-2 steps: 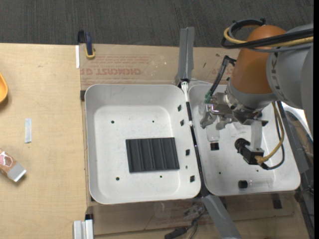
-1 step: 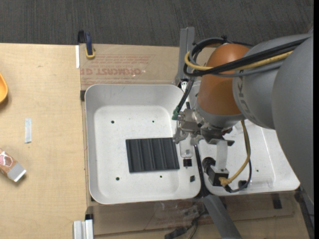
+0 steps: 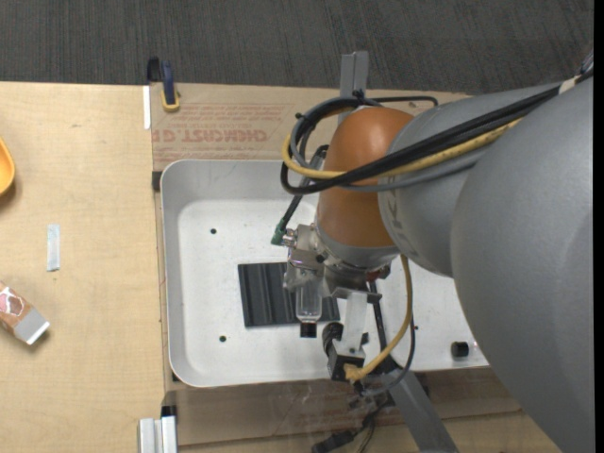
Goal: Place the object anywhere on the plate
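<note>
Camera view: white bin (image 3: 189,253) holds a dark ribbed plate (image 3: 262,295); fingers' (image 3: 308,321) state unclear.

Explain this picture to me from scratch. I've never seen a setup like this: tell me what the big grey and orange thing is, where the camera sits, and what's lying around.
The big grey shape is a robot arm, reaching in from the right; the orange band sits just above its wrist. A single camera, fixed above the bench, looks down at a slant.

Under the wrist hangs the gripper, the part that grasps. It hovers over a dark ribbed rectangular object lying flat in a shallow white bin. The arm hides too much to tell whether anything is grasped.

Yellow and black cables loop around the wrist. On the wooden bench to the left lie a small pale strip and a wrapped item, with an orange object at the edge.
</note>
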